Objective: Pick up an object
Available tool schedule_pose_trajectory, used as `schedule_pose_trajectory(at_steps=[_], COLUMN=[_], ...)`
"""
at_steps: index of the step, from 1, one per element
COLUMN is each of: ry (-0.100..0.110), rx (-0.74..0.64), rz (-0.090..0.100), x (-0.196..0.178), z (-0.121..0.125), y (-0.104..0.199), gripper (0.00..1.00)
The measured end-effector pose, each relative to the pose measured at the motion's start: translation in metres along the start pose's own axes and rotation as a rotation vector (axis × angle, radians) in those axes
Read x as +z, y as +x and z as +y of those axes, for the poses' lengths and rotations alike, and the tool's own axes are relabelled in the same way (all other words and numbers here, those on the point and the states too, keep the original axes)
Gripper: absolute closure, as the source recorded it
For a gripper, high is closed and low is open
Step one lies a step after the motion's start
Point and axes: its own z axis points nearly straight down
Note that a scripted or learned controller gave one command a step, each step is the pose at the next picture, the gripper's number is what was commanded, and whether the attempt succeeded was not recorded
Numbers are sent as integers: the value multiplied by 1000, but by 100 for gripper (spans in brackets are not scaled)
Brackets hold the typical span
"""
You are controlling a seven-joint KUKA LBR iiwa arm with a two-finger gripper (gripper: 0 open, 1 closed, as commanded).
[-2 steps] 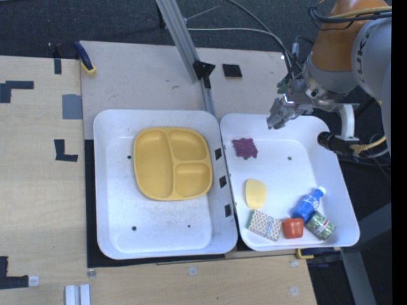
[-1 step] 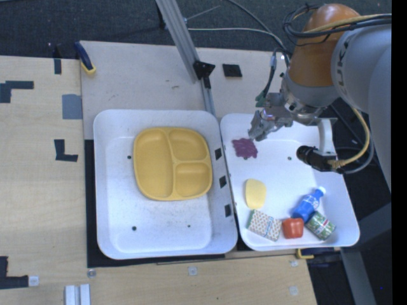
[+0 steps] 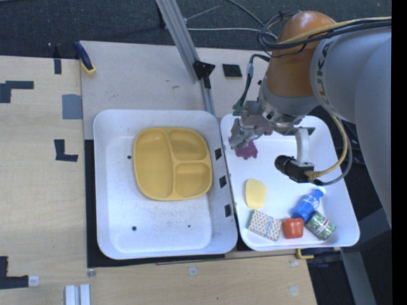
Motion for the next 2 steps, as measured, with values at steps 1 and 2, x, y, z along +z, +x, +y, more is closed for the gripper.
schedule_pose_trajectory(at_steps=[1, 2], ry=[0, 1], rx=[0, -1], rz=[0, 0], x=[-6, -10], z=[-29, -64], y=[38, 85], gripper=[100, 100])
